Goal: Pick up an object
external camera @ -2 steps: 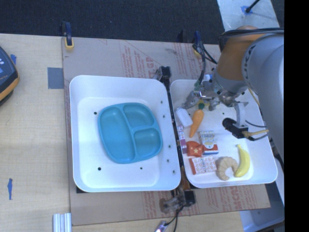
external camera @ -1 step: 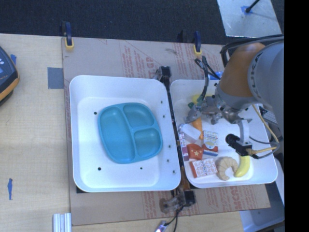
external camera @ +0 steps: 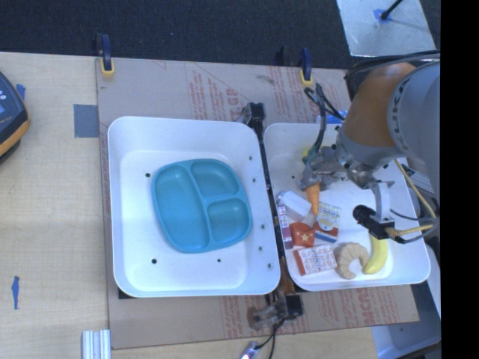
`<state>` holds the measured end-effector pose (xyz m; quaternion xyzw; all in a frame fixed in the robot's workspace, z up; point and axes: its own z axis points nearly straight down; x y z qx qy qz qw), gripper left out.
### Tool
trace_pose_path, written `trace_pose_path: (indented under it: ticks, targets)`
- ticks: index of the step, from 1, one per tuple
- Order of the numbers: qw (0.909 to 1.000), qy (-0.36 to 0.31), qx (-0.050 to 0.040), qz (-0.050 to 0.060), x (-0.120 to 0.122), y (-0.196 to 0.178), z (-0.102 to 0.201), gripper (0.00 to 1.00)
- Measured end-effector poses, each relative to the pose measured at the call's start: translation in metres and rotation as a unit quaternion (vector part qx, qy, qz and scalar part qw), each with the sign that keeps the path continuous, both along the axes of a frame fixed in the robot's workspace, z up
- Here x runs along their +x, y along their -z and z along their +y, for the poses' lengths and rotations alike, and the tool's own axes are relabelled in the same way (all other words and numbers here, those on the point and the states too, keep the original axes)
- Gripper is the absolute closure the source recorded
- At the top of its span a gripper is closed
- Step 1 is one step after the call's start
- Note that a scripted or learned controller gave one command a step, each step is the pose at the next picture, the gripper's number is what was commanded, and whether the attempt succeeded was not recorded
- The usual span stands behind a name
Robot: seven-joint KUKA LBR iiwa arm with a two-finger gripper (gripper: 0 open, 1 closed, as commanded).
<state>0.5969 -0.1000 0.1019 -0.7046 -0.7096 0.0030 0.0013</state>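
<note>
We see the gripper [external camera: 314, 179] low in the right bin [external camera: 288, 137], near its left wall by the carrot [external camera: 313, 198], its pinch unreadable, and risk snagging crowded packets [external camera: 314, 260].

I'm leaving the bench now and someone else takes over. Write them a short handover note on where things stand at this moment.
Gripper: low in the right bin, at the upper end of the pile of things; whether it is open or shut cannot be told.
Things: carrot just beside the gripper; banana, croissant and small packets lie toward the near edge of the bin. The left bin holds a blue divided plate.
Done: nothing is seen lifted.
Left: grasp one thing and raise it.
</note>
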Motion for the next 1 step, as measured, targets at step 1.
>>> trace_pose_path:
  ticks: [1]
  targets:
    - [1.0000, 0.001, 0.0014, -0.002, 0.0053, -0.0905, 0.0543, 1.00]
